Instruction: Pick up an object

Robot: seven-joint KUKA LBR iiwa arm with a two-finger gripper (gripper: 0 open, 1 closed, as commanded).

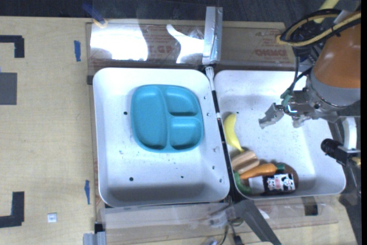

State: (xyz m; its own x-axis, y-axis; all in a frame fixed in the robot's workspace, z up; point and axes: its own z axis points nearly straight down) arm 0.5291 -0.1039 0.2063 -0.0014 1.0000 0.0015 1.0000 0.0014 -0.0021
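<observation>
the end effector [274, 115] hangs over the right bin [252, 86], nothing between its fingers; how far apart they stand cannot be told. a banana [230, 132], a carrot [259, 170] and a dark bottle [276, 182] crowd the bin's near-left corner.

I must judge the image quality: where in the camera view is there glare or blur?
Camera view: strong glare on the clear sheet behind the left bin; the blue divided plate and banana appear sharp; the gripper looks slightly soft; the floor at the top is dark.
</observation>
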